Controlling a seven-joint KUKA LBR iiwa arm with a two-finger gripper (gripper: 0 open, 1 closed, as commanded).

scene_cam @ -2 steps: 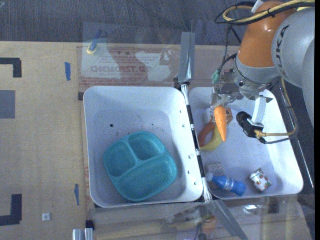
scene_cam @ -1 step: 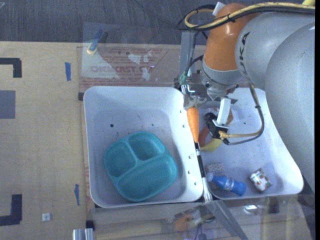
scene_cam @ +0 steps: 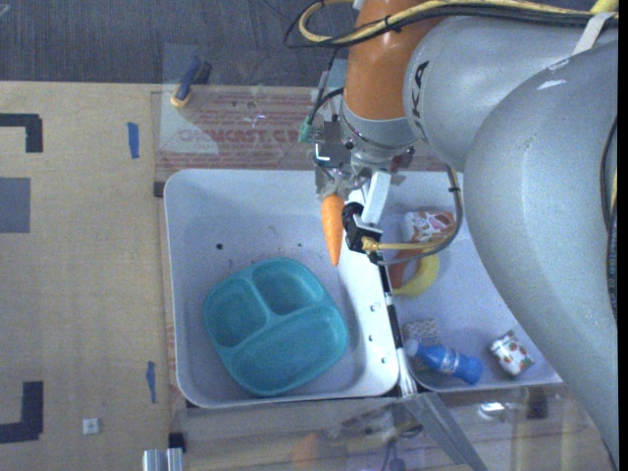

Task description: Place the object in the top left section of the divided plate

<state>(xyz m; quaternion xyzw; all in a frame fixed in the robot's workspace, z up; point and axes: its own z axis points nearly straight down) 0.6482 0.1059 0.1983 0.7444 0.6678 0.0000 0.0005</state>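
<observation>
My gripper [scene_cam: 343, 214] seems to pinch the carrot [scene_cam: 333, 228], hanging just above and right of the teal divided plate [scene_cam: 277, 326].

You're looking down from one fixed camera above the bench [scene_cam: 78, 263], tilted at a slant, so the far edge sits at the top of your frame. Both white bins are in shot: the left bin [scene_cam: 191, 234] sits mid-frame, the right bin [scene_cam: 491, 302] runs toward the right edge. The arm [scene_cam: 510, 96] comes in from your right, close to the lens and looming large across that upper corner.
</observation>
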